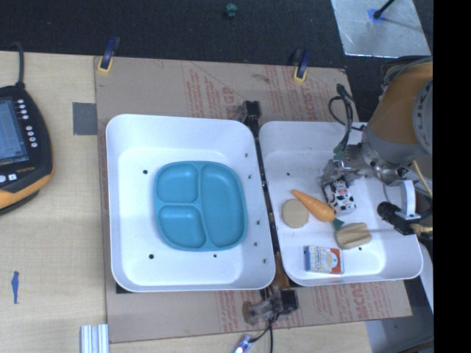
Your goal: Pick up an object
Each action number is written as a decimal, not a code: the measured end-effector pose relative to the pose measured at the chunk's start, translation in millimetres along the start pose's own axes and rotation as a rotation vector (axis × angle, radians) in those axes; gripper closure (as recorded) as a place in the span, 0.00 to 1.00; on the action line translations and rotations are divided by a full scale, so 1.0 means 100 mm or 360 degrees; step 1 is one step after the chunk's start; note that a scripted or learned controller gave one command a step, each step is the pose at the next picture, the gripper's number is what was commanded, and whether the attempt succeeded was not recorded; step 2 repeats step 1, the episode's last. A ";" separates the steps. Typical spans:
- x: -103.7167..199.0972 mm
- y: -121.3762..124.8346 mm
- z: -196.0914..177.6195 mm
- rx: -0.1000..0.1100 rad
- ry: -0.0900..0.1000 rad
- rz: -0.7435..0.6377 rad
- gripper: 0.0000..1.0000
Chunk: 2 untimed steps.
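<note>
While arm reaches into right bin (397, 267) | hand (337, 176) low over small black/white obj (341, 196), grip state: can't tell | carrot (314, 205), tan disc (295, 213), box (323, 259) lie loose nearby | pick not yet confirmed, lift left.

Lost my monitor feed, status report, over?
Gripper low in right bin, over small black-and-white toy; grasp unconfirmed. Carrot and tan disc alongside. Blue tray in left bin.
</note>
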<state>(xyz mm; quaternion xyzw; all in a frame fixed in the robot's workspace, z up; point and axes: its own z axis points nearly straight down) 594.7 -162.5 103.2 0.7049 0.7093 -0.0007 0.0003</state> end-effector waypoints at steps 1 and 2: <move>0.97 0.00 -0.90 0.0000 0.0005 0.0002 1.00; 0.97 0.00 -0.90 0.0000 0.0005 0.0002 1.00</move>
